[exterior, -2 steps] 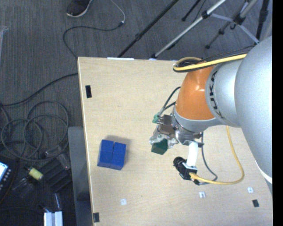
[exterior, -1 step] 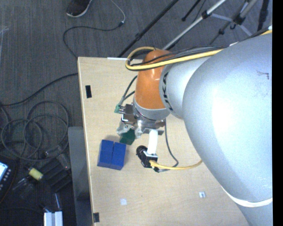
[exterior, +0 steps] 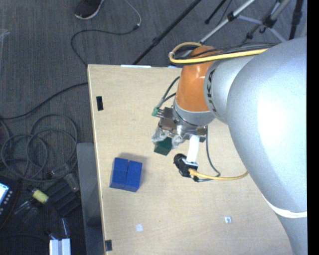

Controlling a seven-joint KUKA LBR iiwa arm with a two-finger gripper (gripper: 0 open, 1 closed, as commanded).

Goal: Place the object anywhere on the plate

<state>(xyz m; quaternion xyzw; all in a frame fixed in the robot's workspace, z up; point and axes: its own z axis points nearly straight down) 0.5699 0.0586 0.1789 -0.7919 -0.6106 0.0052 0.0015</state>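
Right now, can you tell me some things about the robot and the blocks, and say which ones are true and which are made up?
1. A blue block lies on the wooden board. True.
2. The gripper is right by a small green object. True.
3. The blue block is touching the green object. False: bare board lies between them.
4. The arm has a purple band above the wrist. False: the band is orange.
5. A yellow cable hangs by the gripper. True.

Black cables (exterior: 35, 144) coiled on grey carpet, tripod legs (exterior: 239, 15) at top, yellow connector (exterior: 40, 196)
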